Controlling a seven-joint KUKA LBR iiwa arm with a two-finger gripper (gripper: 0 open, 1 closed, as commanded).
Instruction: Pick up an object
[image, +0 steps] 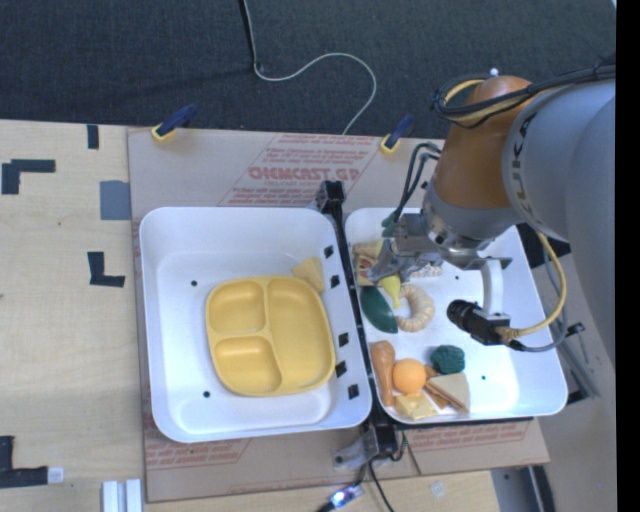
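- Camera view: the gripper (392, 268) hangs low over the far left part of the right bin (520, 385), just above a cluster of toy food. Whether it is open, closed or gripping anything cannot be told, since the wrist hides it.
- Directly beneath it lies a small yellow piece (390, 291), touching a dark green leaf-shaped piece (379, 311) and just beside a pale curved shrimp (417, 308). The yellow piece seems the likeliest target, judging by where the arm sits.
- These look like hollow plastic play food: probably light, stiff and smooth, so apt to slip or skate aside under a pinch. The yellow piece is best taken across its narrow width; the crowding neighbours could be nudged or caught along with it.
- Nearer the camera in the same bin sit an orange carrot (383, 366), an orange ball (408, 376), a dark green floret (448, 357) and a sandwich wedge (447, 392).
- The left bin (170, 250) holds a yellow divided tray (268, 334), with a small yellow wedge (309, 272) touching its far corner.
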